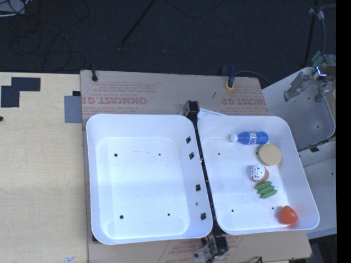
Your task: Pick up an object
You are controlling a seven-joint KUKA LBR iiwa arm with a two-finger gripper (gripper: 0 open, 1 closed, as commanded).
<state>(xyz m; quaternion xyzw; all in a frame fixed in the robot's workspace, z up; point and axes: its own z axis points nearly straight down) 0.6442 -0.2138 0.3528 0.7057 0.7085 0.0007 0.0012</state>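
Camera view: everything worth picking sits in the right bin (299, 163), strung down its right half. There is a blue bottle (251, 138) with a white cap lying on its side. Below it is a tan round disc (270, 154), then a small white speckled ball (258, 173) with something orange touching it. Next comes a green ribbed piece (266, 189), and an orange-red lump (287, 215) sits near the bin's lower right corner. The left bin (94, 163) shows bare floor with a few dark dots.

I cannot tell from here what state the gripper is in, so I would not count on it being ready.

As I judge it, the main risks are these:
- The bottle lies on its round side and may roll out from a closing grasp.
- The disc looks flat and low, so a grasp could skid over it.
- The ball and the green piece lie near each other, so reaching for one could knock the other.
- The orange-red lump sits close to the bin wall, which may leave little room on that side.

As for writing, the cardboard sheet (164, 92) under the bins carries red print, upside down to me, that looks like "CHEMCAST". A second patch near the yellow clip (230, 83) and more along the bottom edge are too partial to read. The bottle's label is too small to make out.
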